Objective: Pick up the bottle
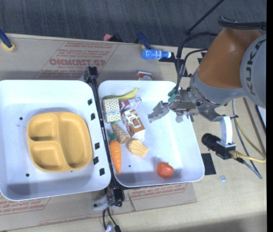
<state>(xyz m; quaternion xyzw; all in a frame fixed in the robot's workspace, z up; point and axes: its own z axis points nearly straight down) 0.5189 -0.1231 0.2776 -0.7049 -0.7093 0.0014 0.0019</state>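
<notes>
"KUKA" lettering marks the grey arm [255,66]. Blue plastic bottle [152,54] lies on tabletop [233,187]. Claw [157,112] state: cannot tell.

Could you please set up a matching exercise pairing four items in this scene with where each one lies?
Things:
1. yellow divided plastic plate
2. orange toy carrot
3. small red toy tomato
4. blue plastic bottle

Places:
A. near front corner of the right bin
B. on the bench behind the right bin
C. middle of the left bin
D. along the right bin's left wall

Pairs: 1-C, 2-D, 3-A, 4-B
</notes>
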